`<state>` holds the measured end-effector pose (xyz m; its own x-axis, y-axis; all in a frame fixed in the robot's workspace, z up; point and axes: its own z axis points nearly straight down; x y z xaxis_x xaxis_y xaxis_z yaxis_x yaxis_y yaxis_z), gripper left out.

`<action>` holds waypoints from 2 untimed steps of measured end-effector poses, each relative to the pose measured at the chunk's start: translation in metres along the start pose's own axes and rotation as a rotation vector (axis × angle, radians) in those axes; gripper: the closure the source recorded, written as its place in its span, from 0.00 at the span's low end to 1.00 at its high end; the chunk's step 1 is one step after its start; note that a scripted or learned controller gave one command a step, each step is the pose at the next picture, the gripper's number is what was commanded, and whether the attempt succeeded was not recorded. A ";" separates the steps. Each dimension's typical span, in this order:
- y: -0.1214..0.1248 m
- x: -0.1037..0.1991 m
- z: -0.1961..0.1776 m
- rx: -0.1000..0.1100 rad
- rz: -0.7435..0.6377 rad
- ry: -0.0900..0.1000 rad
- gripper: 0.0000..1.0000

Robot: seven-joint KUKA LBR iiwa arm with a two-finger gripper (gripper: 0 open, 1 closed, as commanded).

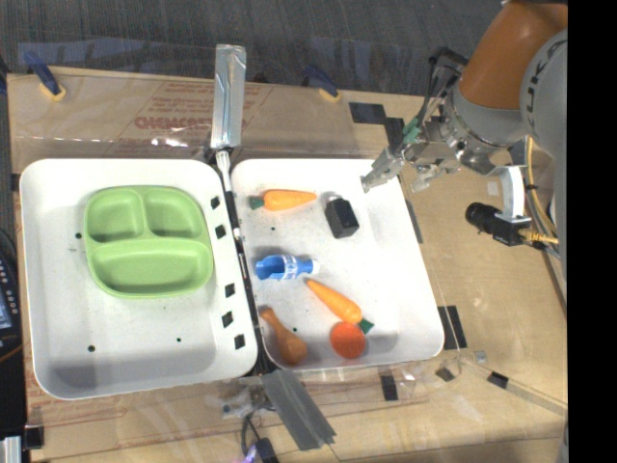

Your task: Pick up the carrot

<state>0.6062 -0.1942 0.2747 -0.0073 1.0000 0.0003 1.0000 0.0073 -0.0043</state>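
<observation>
We see two white bins side by side on the bench: the left bin (pixel 48 287) holds a green divided plate (pixel 147 240), and the right bin (pixel 410 287) holds the rest of the items. There are two carrots in the right bin. One carrot (pixel 287 200) lies flat near the bin's far edge, its green end pointing toward the divider between the bins. The other carrot (pixel 336 303) lies at a slant nearer the front, its lower end just beside a round orange-red tomato (pixel 348 340). A small black block (pixel 341 217) sits just right of the far carrot, a blue and white bottle (pixel 282 268) lies on its side in the middle, and a brown drumstick-shaped piece (pixel 282 337) rests at the front left corner. The gripper (pixel 378 176) hangs at the far right corner of the right bin, well apart from both carrots, with nothing visibly in it. We cannot tell whether it is apart or together.
</observation>
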 end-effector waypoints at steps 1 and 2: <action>-0.052 0.007 0.138 0.004 0.030 0.001 0.00; -0.113 0.054 0.184 -0.001 0.343 0.002 0.00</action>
<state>0.4920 -0.1408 0.0913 0.3291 0.9443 0.0007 0.9443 -0.3291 -0.0039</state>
